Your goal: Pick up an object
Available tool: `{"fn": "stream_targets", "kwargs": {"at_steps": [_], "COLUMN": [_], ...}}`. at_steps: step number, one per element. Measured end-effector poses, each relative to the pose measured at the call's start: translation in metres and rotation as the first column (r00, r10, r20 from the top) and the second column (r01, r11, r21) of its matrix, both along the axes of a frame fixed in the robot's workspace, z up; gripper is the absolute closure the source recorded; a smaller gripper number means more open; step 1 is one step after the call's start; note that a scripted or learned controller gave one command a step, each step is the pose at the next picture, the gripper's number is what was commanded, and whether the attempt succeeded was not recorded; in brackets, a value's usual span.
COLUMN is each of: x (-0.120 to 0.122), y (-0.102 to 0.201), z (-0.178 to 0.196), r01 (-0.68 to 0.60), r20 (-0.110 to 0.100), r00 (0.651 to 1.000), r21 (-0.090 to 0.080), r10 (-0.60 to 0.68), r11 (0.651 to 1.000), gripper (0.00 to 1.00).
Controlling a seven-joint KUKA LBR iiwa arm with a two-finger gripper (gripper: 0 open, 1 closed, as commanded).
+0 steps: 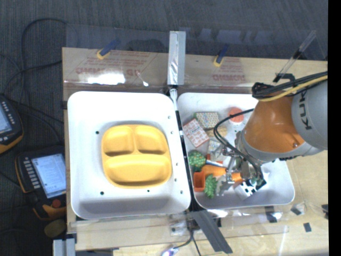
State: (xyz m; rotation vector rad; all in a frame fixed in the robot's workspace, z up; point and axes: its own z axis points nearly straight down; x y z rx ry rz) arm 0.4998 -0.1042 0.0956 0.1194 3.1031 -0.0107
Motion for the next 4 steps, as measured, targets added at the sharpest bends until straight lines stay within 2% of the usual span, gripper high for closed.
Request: {"fn": "stream_targets", "kwargs": {"at_steps": [1,2,3,4], "x": [0.056,0.017,0.008,0.006], "y": [0.004,0.007,0.007,0.011], "z": [-0.001,0.0,-0.001,-0.002], "r01": [-0.043,-0.085,-0.161,-0.043], "r20": [-0.012,-0.003,-0.008,-0.012], "r00": [0.999,0.996,0.987,0.999], "r21": [0.001,-0.002,-0.003,0.007], "r10": [0.043,0.085,0.161,0.043], "r11": [0.999,0.996,0.987,0.999], "gripper": [0.0,0.0,0.0,0.0]}}
